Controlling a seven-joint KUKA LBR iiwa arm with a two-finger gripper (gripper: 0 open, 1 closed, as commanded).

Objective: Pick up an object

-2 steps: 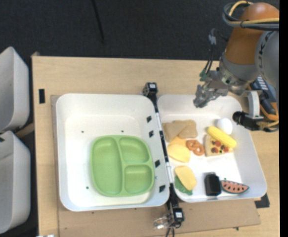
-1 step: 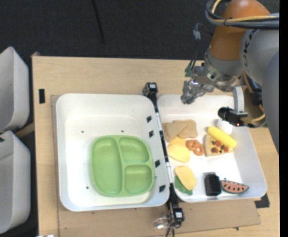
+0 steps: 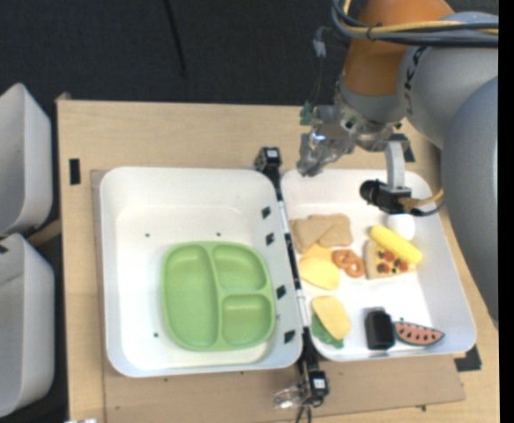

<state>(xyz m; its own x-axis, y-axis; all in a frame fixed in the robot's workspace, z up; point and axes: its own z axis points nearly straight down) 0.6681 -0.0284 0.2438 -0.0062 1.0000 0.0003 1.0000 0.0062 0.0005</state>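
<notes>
Gripper (image 3: pixel 313 159) above far-left corner of right bin (image 3: pixel 455 320), clear of contents; finger state impossible to tell. Inside right bin: bread slices (image 3: pixel 321 232), banana (image 3: pixel 395 244), pretzel (image 3: pixel 348 261), cheese wedge (image 3: pixel 319 269), watermelon slice (image 3: pixel 416 332), black block (image 3: pixel 379 330). Green divided plate (image 3: pixel 217 295) in left bin (image 3: pixel 124 236), beside right bin.

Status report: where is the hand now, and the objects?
Hand above right bin's far left corner. Toy foods lie in right white bin. Green divided plate in left bin.

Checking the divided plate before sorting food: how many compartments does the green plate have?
3. On the green plate in the left bin: one long along its left side, one upper right, one lower right. None looks hidden.
</notes>
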